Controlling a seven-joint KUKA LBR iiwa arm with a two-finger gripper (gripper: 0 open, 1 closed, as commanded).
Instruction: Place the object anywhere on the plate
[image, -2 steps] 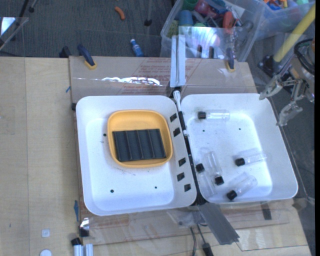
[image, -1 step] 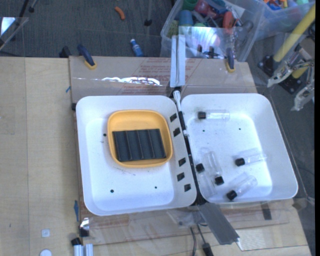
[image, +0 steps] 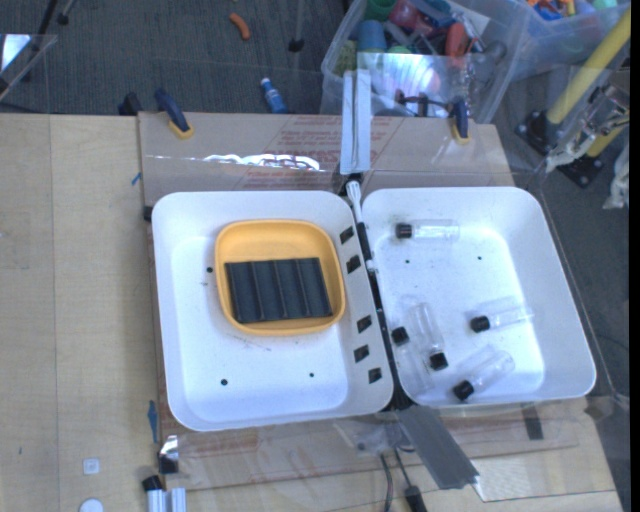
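Note:
A yellow, rounded-square plate (image: 276, 234) lies in the left white bin (image: 190, 380), toward its back. On the plate rests a dark grey ribbed rectangular block (image: 278, 290), flat and covering most of the plate's floor. In the right white bin (image: 560, 300) lie several clear plastic vials with black caps: one near the back (image: 427, 231), one at the right (image: 502, 317), one by the divider (image: 420, 324) and one at the front (image: 484, 372).
Small black tabs line the seam between the two bins (image: 362, 300). Behind the bins are a clear plastic sheet with blue clamps (image: 178, 120) and a clear tub of coloured items (image: 430, 40). Cables and a yellow tube (image: 590, 70) sit at the back right.

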